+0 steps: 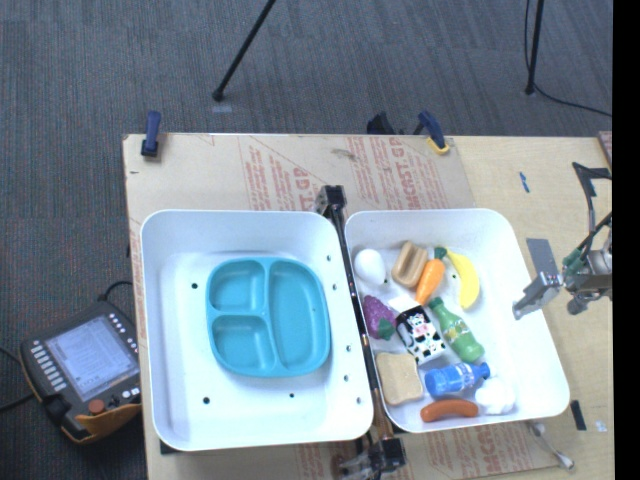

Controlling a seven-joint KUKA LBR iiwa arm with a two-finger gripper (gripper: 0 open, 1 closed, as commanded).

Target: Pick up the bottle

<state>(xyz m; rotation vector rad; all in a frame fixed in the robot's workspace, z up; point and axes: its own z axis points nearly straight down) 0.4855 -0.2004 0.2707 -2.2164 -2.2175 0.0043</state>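
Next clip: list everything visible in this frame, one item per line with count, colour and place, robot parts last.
bins: 2, white, side by side on the bench
divided plate: 1, teal, in the left bin
green bottle: 1, green, middle of the right bin
blue bottle: 1, blue, lying in the right bin near its front
egg: 1, white, right bin, by the divider
carrot: 1, orange, right bin
banana: 1, yellow, right bin
grapes: 1, purple, right bin
toast: 1, tan, right bin front
sausage: 1, red-orange, right bin front edge
pendant: 1, grey and orange, floor at left
end effector: 1, grey, over the right bin's right rim
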